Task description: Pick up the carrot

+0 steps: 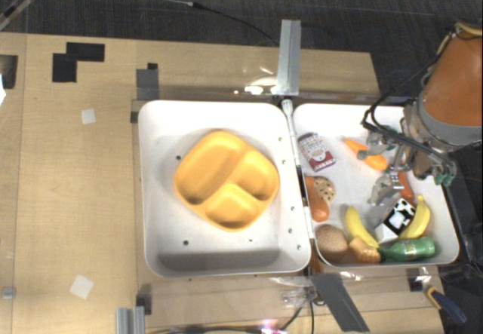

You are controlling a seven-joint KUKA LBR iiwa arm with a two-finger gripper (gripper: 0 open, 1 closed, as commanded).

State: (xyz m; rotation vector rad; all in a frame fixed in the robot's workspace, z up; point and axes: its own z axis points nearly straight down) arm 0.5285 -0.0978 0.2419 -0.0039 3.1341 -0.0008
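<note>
We see the carrot (364, 153) lying in the right bin (453, 246), in its upper middle, pointing up and to the left. The gripper (389, 183) hangs just below and to the right of it, near but not around it; the carrot is not between the fingers. The metal parts there overlap in a tangle, so we cannot tell whether the fingers are spread or pressed together.

Around the carrot, the same bin holds a small red-and-white packet (315, 151) to its left, a cookie (323, 188) and a sausage (318, 204) below that, and a brown potato (330, 239) at the lower left. A banana (358, 225) lies beside the potato, a second banana (419, 221) sits farther right, and a green bottle (408, 249) lies along the lower edge. A black-and-white block (398, 214) rests between the bananas.

The left bin (155, 174) holds a yellow divided plate (226, 179), slightly turned. Both bins sit side by side on the wooden surface (68, 197), touching along a shared wall.
</note>
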